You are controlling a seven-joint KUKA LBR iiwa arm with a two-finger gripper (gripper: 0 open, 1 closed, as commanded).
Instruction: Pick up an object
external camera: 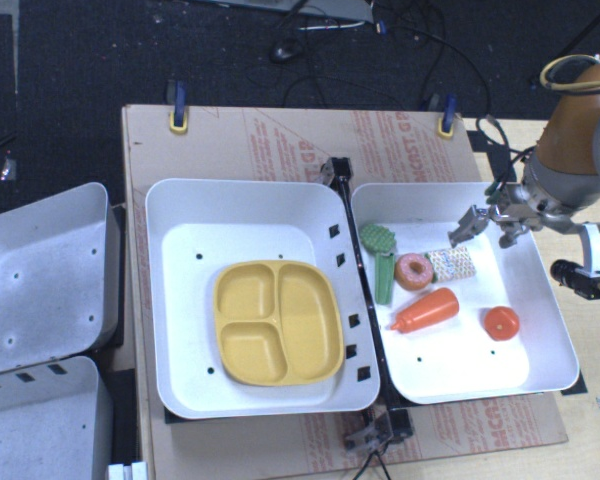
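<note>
The right bin [540,298] holds a green vegetable-like toy [381,258], a pink-frosted donut [414,271], a small speckled block [451,264], an orange carrot [426,311] and a red tomato [501,322]. My gripper [488,230] hangs over the bin's upper right part, just up and right of the speckled block. Its fingers are open and spread, with nothing between them. The grey arm with its orange band [572,138] comes in from the right.
A yellow divided plate [278,322] lies in the left bin [180,268]. The bins share a black-clipped divider [358,278]. Both rest on a cardboard sheet [260,138] held by yellow clamps. Grey trays [40,268] lie off to the left.
</note>
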